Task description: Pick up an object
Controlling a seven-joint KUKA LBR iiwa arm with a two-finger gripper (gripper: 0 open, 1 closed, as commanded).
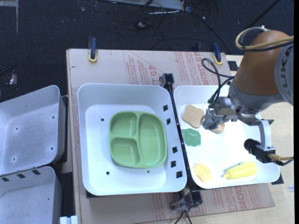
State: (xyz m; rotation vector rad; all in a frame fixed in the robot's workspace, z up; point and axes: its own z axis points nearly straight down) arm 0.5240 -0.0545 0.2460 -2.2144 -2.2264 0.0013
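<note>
In the right bin [233,148] lie a tan bread-like piece [192,115], a green lump [191,137], a small yellow ridged piece [202,172] and a yellow corn-like object [241,171]. My gripper [213,121] hangs low over the bin's upper middle, just right of the tan piece. A small tan object [218,128] lies right under its tip, partly hidden by it. The orange and grey wrist covers the bin's far right corner.
The left bin [93,101] holds a light green divided plate [138,139]. A black divider runs between the two bins. A black cable and fitting [259,150] hang over the right bin's right side. Grey trays sit off the bench at the left.
</note>
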